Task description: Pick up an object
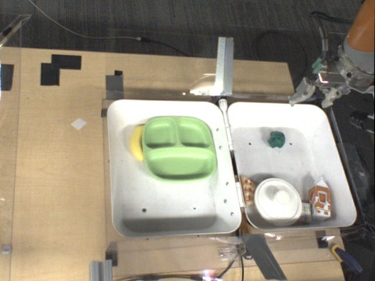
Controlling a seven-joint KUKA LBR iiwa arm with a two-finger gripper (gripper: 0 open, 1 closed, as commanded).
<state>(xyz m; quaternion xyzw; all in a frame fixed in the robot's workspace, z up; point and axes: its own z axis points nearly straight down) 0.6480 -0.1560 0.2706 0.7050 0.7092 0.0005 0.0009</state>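
Observation:
In the right bin (310, 127), a small teal lump (276, 139) lies alone near the middle. Along that bin's front wall stand a white bowl (277, 199), a brown and white carton (320, 199) to its right and a small patterned packet (246, 190) to its left. The left bin (126, 204) holds a green divided plate (177, 147), with a yellow object (136, 143) poking out from under its left side. My gripper (314, 93) hangs over the right bin's back right corner, open, with nothing between its fingers.
A metal post (225, 63) rises behind the seam between the bins. Cables (328, 28) run on the dark floor behind the arm. Black tape marks (58, 68) sit on the wooden bench at the far left.

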